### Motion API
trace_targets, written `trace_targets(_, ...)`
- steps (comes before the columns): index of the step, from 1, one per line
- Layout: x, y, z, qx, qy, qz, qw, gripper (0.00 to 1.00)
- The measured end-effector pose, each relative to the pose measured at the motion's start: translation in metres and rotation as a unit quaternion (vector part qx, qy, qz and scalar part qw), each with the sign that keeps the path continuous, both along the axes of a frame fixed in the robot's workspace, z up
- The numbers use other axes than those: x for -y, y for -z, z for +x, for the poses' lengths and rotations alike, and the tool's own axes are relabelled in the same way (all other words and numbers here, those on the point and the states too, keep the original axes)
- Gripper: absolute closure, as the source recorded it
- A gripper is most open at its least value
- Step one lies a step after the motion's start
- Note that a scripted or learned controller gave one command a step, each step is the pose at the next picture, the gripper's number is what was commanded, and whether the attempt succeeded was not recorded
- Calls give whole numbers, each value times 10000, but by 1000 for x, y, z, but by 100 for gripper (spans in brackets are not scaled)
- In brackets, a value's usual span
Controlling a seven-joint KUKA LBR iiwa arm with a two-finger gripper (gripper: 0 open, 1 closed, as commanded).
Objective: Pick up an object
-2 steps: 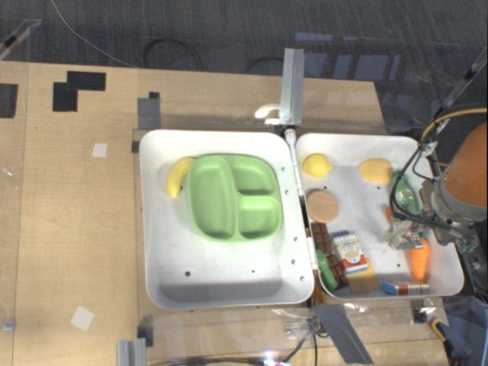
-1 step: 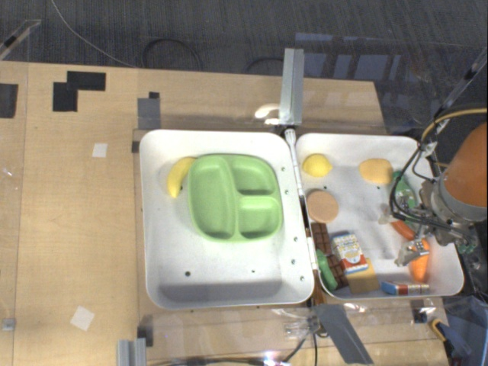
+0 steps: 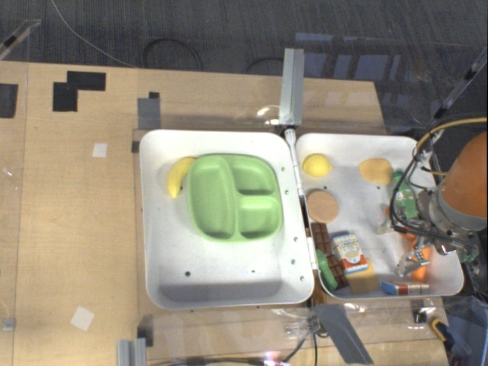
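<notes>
Wooden tabletop (image 3: pixel 69 227) under dark carpeted floor at top of view; black patches at far left, loose cable on the floor behind. Two shallow white bins side by side, touching along a central divide.

Left bin (image 3: pixel 221 280): green divided tray (image 3: pixel 232 197) lying in the upper half, tilted slightly. Yellow banana (image 3: pixel 178 177) tucked against the tray's left edge, partly hidden by it. Lower half of this bin bare white floor.

Right bin (image 3: pixel 354 147): crowded along the left wall and lower edge. Yellow lemon-like piece (image 3: pixel 316 165) at upper left; tan round biscuit (image 3: pixel 322 204) just below it; orange-yellow bun (image 3: pixel 375 171) at upper centre. Dark chocolate bar (image 3: pixel 321 240) along the left wall, touching a small juice carton (image 3: pixel 351 253); tan block (image 3: pixel 362 283) beneath the carton. Marker-like stick (image 3: pixel 406 287) along the lower rim.

Arm (image 3: pixel 465 185) entering from the right, orange band over the bin's right edge, cables looped around the wrist. Gripper (image 3: pixel 415 258) low at the bin's right side, among small green and orange items too cluttered to identify. State of the jaws: cannot tell; nothing visibly grasped.

Open room: centre of right bin between bun and carton; lower left bin.
</notes>
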State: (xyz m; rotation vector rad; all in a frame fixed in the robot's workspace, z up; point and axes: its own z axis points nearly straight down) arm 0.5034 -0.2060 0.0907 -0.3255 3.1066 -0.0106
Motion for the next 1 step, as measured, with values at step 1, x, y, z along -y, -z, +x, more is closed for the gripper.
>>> trace_targets(1, 0, 0, -2, 10, -113, -7, 9999, 0)
